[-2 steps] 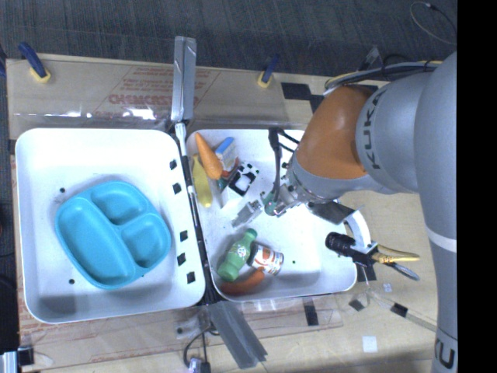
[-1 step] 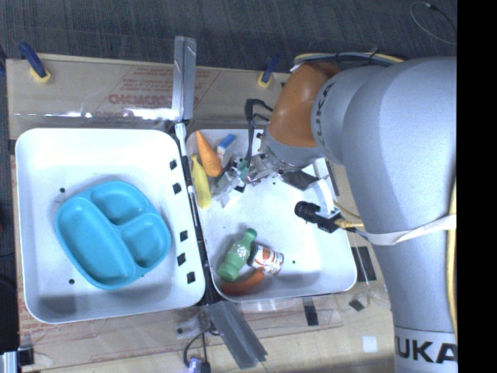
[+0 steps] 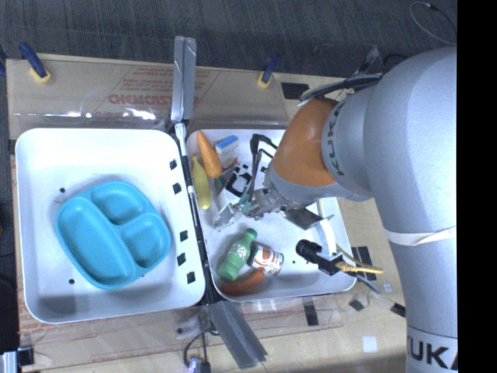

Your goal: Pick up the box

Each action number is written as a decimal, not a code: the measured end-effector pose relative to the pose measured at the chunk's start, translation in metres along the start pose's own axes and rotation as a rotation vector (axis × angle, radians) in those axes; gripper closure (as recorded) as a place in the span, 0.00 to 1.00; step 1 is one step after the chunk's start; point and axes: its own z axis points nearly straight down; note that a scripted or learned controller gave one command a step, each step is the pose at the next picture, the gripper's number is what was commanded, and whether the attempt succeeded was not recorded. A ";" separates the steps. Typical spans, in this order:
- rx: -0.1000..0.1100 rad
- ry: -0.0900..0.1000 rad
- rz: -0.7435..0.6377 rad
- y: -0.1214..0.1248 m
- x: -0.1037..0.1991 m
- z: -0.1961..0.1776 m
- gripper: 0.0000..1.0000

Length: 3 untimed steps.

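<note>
Box [image 3: 227, 148] was up at the far end of the right bin [image 3: 318, 286]. It was a small blue and white thing just beside the carrot [image 3: 208, 154], and it definitely wasn't in the gripper [image 3: 247, 202]. That was down around the middle of the same bin, on the camera side of the box and a little apart from it. It was close to a yellow banana-looking piece [image 3: 200, 185] that lay along the bin's left wall.

Honestly couldn't tell how wide the gripper was open or whether it had hold of anything. There was too much clutter there, and the arm [image 3: 311, 158] with its orange band crowded that spot.

Toward the near edge of that bin, a green bottle [image 3: 237, 256] lay on its side with a can [image 3: 269, 260] right against it. A reddish sausage [image 3: 245, 284] sat just below both. Over in the left bin [image 3: 31, 208] was a blue divided plate [image 3: 112, 231], sitting at a bit of a diagonal.
</note>
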 end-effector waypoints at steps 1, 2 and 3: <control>-0.003 -0.001 -0.027 0.062 -0.037 -0.001 0.00; 0.004 0.000 -0.032 0.061 -0.037 -0.011 1.00; 0.000 0.000 -0.004 0.013 0.050 -0.100 1.00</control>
